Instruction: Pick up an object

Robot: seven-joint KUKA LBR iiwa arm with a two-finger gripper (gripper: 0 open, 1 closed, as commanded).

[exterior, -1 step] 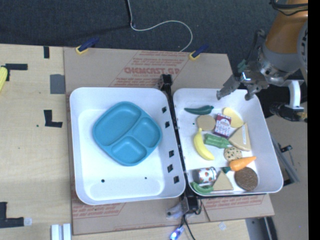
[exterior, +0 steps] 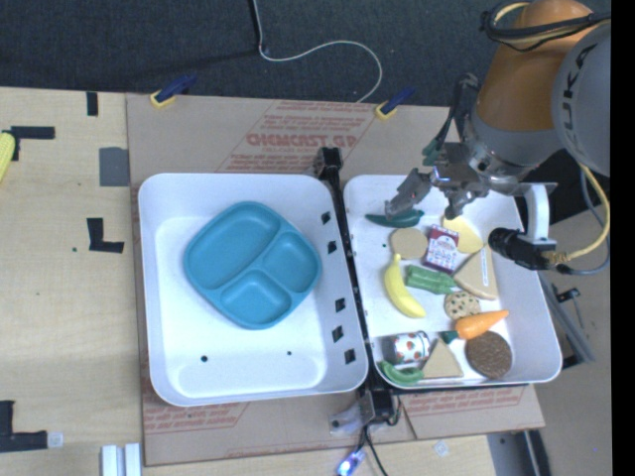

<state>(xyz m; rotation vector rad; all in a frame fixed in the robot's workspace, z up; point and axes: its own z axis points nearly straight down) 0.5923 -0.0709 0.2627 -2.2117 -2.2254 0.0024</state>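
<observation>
While the claw [exterior: 429, 198] hangs with its fingers spread apart and nothing between them over the right bin [exterior: 549, 333] near the table's far edge, the toy foods lie just below it: a banana [exterior: 401, 289], carrot [exterior: 478, 323] and cookie [exterior: 489, 354].

1. One camera is fixed above the bench [exterior: 60, 266] and looks down at a slant.
2. It faces the far edge, where a dark floor lies beyond the bench.
3. It sits far enough back to take in the left bin [exterior: 164, 296] and the right bin [exterior: 541, 335] whole, side by side.
4. The arm [exterior: 541, 62] enters from the right, large and close to the lens.
</observation>
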